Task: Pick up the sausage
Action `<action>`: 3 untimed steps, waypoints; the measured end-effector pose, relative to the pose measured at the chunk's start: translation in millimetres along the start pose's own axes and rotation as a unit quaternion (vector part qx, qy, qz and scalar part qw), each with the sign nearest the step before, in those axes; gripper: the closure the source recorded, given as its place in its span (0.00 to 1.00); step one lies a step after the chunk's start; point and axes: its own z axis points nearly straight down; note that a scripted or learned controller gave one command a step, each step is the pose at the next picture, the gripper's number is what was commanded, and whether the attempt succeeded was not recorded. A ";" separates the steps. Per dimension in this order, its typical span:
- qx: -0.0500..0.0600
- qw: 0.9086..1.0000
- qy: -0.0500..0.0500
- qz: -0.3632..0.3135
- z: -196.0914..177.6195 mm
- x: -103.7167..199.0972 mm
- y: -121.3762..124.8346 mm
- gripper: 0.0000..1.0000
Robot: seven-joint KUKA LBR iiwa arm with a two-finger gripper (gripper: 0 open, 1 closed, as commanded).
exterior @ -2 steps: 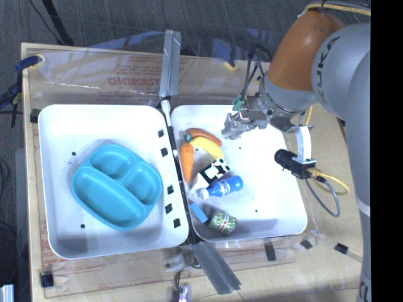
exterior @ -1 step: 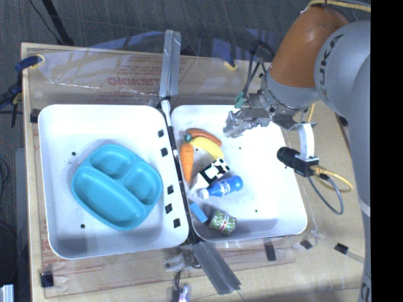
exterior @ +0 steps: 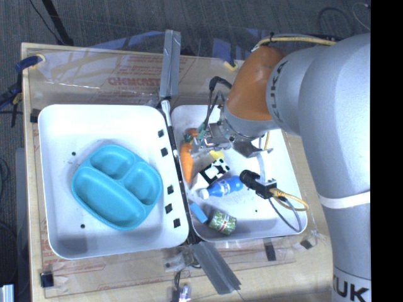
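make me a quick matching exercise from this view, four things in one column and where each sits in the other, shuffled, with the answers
Things:
1. blue divided plate
2. carrot
3. green can
4. blue bottle

Places:
A. right bin, front, near its lower rim
B. left bin, about its middle
C. right bin, along its left wall
D. right bin, near its middle, lying on its side

Pairs: 1-B, 2-C, 3-A, 4-D

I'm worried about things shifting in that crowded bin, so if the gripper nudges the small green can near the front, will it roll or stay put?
The green can lies on its side on the right bin's smooth floor, so it would probably roll. It looks small, likely light. The blue bottle also lies flat, so it may roll too if bumped.
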 end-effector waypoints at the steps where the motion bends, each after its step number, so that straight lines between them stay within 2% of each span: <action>1: -0.001 0.993 0.001 -0.120 51.7 -16.3 -48.6 1.00; 2: -0.002 0.997 0.000 -0.081 51.8 2.5 -98.0 1.00; 3: -0.003 1.000 0.000 -0.027 -83.1 17.7 -7.4 1.00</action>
